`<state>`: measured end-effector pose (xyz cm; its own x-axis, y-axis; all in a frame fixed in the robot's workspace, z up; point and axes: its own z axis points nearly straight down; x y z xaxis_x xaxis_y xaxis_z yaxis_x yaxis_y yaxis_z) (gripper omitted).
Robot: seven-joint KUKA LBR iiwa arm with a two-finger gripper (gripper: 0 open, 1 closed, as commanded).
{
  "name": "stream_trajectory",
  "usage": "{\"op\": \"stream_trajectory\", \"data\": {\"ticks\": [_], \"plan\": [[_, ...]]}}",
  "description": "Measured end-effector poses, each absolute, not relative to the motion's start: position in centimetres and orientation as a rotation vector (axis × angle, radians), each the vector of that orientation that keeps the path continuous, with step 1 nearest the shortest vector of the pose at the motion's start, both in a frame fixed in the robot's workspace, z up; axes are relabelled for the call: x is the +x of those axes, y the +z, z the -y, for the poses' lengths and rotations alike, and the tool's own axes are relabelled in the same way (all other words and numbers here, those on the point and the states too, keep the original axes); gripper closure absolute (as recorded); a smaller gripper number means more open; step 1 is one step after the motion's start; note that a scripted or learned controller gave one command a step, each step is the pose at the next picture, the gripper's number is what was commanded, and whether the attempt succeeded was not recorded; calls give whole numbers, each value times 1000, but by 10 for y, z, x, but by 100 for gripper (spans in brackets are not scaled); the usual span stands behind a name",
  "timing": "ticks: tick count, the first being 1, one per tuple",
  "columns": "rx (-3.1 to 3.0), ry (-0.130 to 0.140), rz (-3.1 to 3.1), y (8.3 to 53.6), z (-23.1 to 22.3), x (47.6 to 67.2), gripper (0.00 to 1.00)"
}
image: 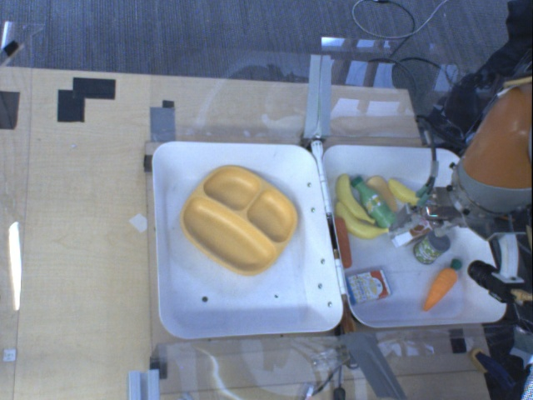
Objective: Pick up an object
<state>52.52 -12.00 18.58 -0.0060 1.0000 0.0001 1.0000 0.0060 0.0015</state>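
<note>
The right bin point(400, 311) holds several toy foods. A yellow banana bunch point(353, 216) lies at its left, with a green bottle point(373, 203) resting across it. A small single banana point(403, 192) is further back. My gripper point(415, 214) hangs low over the bin's middle, just right of the green bottle and above a small dark can point(428, 249). A carrot point(440, 286) lies at the front right, and a small printed carton point(368, 287) at the front left. The arm's orange band point(502, 144) rises on the right.
The left bin point(179, 298) carries a yellow divided plate point(240, 217). A thin red stick point(342, 242) lies along the right bin's left wall. Cables and dark gear crowd the far right. A metal post point(316, 98) stands behind the gap between the bins.
</note>
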Motion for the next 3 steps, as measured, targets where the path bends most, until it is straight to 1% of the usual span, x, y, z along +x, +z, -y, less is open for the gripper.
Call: {"op": "stream_trajectory", "data": {"ticks": [1, 2, 3], "plan": [[2159, 32, -2228, 118, 143, 554, 0], [2158, 6, -2278, 185, 50, 550, 0], [2100, 13, -2321, 89, 97, 624, 0]]}}
